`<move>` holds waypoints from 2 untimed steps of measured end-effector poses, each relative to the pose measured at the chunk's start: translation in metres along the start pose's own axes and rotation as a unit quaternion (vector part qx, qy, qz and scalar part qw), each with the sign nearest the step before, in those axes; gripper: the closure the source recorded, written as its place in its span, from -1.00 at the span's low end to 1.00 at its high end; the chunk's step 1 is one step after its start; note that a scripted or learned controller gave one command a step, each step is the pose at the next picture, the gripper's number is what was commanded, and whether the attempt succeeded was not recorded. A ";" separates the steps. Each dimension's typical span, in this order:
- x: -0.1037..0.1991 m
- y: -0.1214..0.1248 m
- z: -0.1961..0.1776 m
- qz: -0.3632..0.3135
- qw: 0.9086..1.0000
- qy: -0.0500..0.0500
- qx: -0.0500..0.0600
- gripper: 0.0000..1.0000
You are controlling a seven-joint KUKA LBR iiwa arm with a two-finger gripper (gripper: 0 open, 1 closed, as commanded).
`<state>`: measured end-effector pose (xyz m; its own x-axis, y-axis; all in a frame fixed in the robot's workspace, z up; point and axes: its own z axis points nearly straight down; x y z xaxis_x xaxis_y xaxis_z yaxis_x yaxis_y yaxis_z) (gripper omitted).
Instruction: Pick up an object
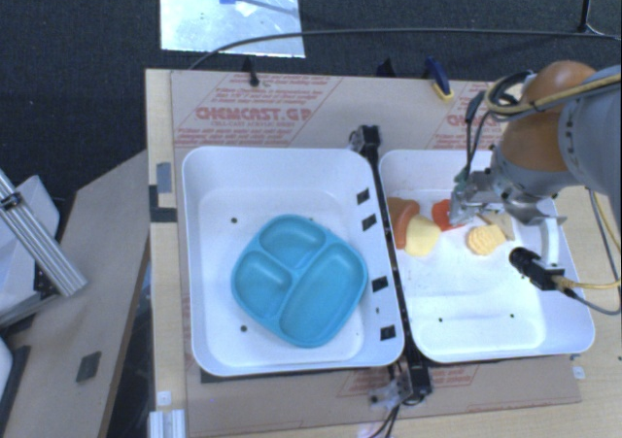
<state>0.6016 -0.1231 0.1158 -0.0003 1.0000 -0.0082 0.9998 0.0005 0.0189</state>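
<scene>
Overhead slanted view of the counter [243,96], which carries two shallow white bins side by side. The left bin [209,184] contains one blue divided plate [298,279] with three compartments, lying flat near the bin's centre. The right bin [505,329] contains four small objects grouped in its upper half: one orange piece [401,217] nearest the divider between the bins, one pale yellow piece [422,236] touching it, one red piece [442,214] just beside these, and one ridged yellow piece [485,239] further right. One arm [559,130] reaches in from the right, its orange band above the wrist, bent downward over the right bin. The hand [473,201] is lowered among the objects, between the red piece and the ridged yellow piece; whether it is spread or pressed together cannot be told, and no object is seen gripped.
</scene>
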 end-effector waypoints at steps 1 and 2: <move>0.009 0.007 -0.057 -0.002 1.000 0.004 0.006 1.00; 0.009 0.009 -0.088 -0.002 1.000 0.004 0.007 1.00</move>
<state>0.6088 -0.1136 0.2035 -0.0049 1.0000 -0.0011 1.0000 0.0049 0.0055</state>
